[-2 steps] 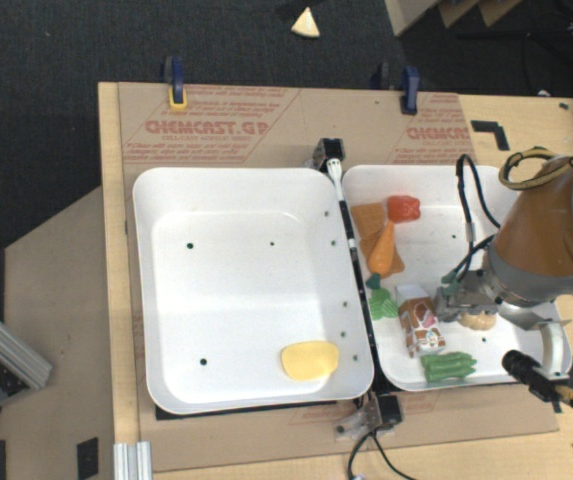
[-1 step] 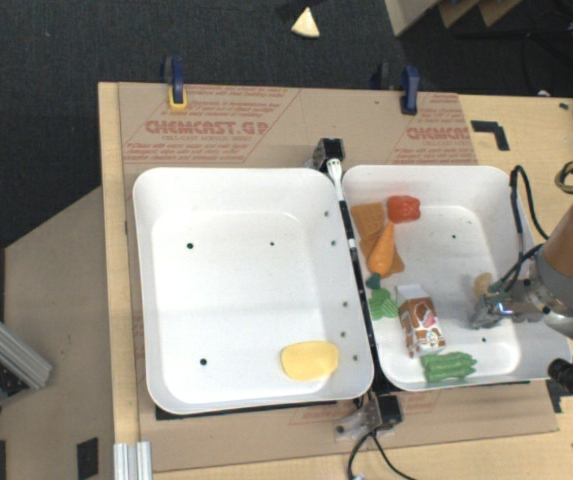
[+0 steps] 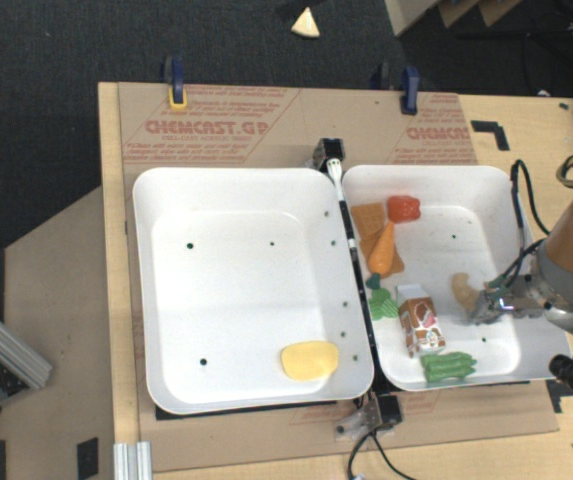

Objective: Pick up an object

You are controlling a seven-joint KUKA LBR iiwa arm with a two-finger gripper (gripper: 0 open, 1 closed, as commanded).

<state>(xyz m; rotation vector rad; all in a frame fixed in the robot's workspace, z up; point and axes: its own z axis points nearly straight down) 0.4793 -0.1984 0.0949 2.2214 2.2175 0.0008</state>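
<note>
Although the task asks only for one object to be lifted, we judge that nothing is off the floor of either bin yet. Starting at the left of the frame, the left bin (image 3: pixel 166 268) holds a single yellow oval piece (image 3: pixel 310 360), lying flat near its lower right corner. Moving right across the divide, the right bin (image 3: pixel 436 180) carries the rest: an orange carrot-like piece (image 3: pixel 383 251) and a tan slab (image 3: pixel 367 219) along its left wall, a red piece (image 3: pixel 403 208) above them, a green bit (image 3: pixel 382 304) just below the carrot, a small brown and white box (image 3: pixel 422 326) in the middle, and a green pod-like piece (image 3: pixel 448 366) at the lower edge.

Farther right we see a small tan lump (image 3: pixel 463 288), and just beside it, at the right of the frame, the gripper (image 3: pixel 487 306) sits low inside the bin. We cannot tell how far it is open, nor whether it has hold of anything; the lump looks close to it, perhaps touching. By our reading the lump is the likely target, so the closing, if not done, and the lift both remain.
</note>
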